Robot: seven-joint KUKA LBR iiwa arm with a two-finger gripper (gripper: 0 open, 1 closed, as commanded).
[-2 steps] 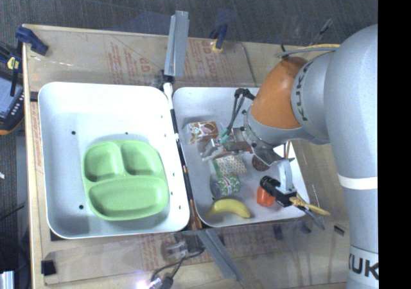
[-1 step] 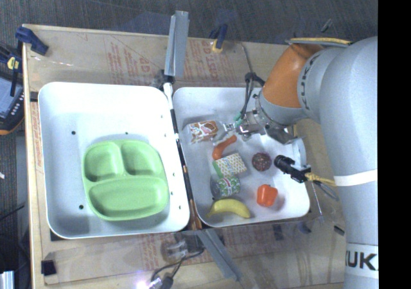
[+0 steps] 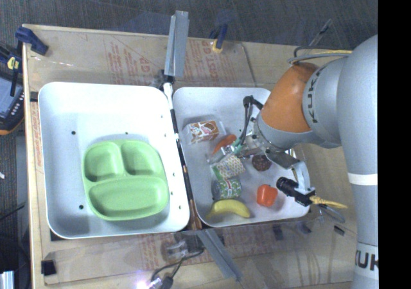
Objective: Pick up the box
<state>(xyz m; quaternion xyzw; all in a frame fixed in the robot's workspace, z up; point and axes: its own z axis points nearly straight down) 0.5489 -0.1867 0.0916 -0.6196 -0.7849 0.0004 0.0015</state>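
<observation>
Pincer [image 3: 239, 148] low in the right bin [image 3: 192, 98], tips down among the clutter; can't tell its state, wrist blocks the view. Nothing visibly held. The box [image 3: 226, 187], green patterned, lies just below-left of the pincer, close, maybe touching a checkered packet [image 3: 230, 167] that sits between them. Box long axis runs roughly up-down in frame, slightly tilted. Judgement: next move is a short shift down-left, then a grip across the short side. Other stuff near the pincer: orange thing [image 3: 224, 143] right beside it to the left, snack bag [image 3: 203, 131] up-left, banana [image 3: 231, 208] beyond the box, red pepper [image 3: 267, 195] below-right. Green tray [image 3: 125, 178] far left in the other bin [image 3: 58, 114]. Crowding is the risk.
</observation>
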